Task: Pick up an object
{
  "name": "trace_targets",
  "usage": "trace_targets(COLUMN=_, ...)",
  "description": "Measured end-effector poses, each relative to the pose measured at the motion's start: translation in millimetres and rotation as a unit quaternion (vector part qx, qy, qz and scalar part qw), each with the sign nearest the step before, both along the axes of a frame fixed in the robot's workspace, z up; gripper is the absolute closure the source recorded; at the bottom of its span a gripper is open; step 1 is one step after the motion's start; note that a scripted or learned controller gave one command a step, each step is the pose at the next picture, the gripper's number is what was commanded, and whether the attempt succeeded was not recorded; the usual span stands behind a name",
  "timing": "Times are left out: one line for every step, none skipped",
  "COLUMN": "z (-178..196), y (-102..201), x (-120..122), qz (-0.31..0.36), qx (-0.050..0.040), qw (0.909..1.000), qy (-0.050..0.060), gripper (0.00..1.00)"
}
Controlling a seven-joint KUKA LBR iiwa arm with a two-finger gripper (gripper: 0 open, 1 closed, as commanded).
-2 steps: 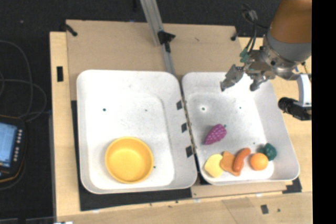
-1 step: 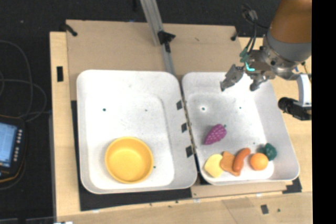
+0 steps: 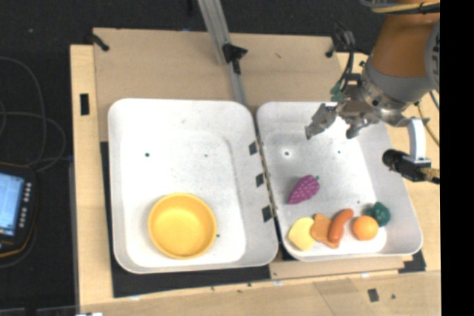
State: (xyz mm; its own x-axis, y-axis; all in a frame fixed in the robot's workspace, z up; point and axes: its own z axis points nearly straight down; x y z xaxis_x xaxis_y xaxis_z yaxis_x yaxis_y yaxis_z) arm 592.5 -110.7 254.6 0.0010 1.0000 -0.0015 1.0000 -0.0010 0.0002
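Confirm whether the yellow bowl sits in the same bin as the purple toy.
No: the yellow bowl sits in the left bin, the purple toy in the right bin.

Arm [image 3: 404, 33] is seen entering from the right, far side, w/ the orange band uppermost and the grey wrist below it. Tool [image 3: 337, 126] is pointed down and to the left. Two fingers are seen spread apart, w/ nothing held between them; left finger [image 3: 320, 122] is angled outward.

High fixed camera looking down at a slant.
It takes in both white bins [image 3: 118, 159] and the bench [image 3: 163, 63].
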Motion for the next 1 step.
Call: trace_targets(z=-39.9, y=-1.0, x=-1.8, qz=0.0, qx=0.0002, qw=1.0, qy=0.0, gripper=0.0)
